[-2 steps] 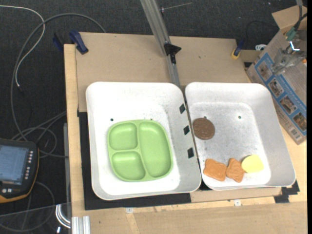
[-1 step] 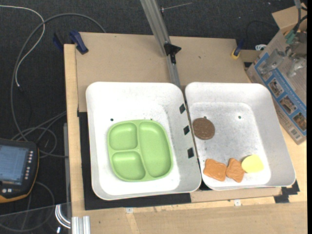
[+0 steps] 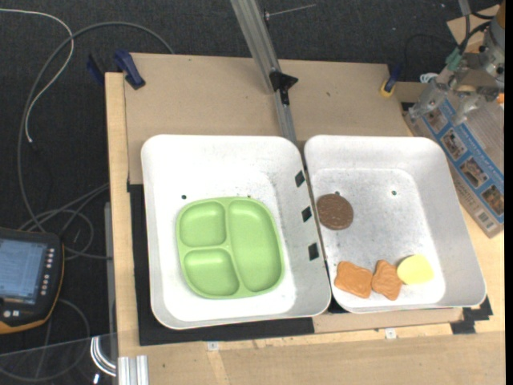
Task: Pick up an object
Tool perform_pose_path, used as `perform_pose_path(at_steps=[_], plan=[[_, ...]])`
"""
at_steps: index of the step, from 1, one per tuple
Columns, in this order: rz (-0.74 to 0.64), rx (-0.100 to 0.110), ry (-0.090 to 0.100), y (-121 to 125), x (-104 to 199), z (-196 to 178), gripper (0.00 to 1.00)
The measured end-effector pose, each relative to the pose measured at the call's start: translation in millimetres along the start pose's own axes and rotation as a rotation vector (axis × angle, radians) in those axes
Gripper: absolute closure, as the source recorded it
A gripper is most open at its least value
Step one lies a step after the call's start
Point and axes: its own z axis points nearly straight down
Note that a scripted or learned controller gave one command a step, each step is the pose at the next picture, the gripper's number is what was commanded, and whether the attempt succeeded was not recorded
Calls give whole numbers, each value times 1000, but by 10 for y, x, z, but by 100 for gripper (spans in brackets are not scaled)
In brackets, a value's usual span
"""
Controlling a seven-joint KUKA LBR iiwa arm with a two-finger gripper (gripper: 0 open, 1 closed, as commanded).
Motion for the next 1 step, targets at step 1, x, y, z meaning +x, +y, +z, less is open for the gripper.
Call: perform_pose_path(at_steps=[1], plan=[[-5,8,5,-82,1066,729,0]])
